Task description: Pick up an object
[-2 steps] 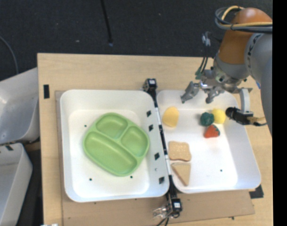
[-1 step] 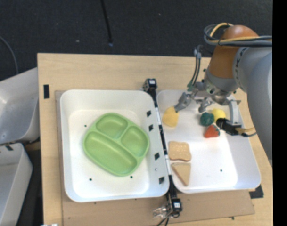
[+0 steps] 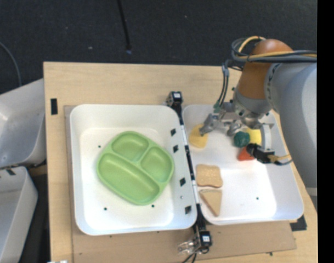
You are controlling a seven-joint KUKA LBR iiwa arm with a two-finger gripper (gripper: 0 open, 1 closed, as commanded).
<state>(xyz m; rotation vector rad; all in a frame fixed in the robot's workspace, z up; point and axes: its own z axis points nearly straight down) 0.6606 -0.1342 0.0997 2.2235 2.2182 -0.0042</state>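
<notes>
Hovering low over crowded toys in right bin (image 3: 276,201).
Gripper (image 3: 224,124), finger spread unclear, near yellow piece (image 3: 199,139); could nudge it or snag green ball (image 3: 242,138).

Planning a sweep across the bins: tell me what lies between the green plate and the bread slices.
In the camera view, the bins' adjoining rims with black clips run between the green plate and the bread slices; otherwise bare white bin floor.

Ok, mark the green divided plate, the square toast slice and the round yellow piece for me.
Green divided plate (image 3: 135,167), camera view, centre ridge.
Square toast slice (image 3: 208,175), camera view, middle of its top.
Round yellow piece (image 3: 198,139), camera view, its middle.
</notes>
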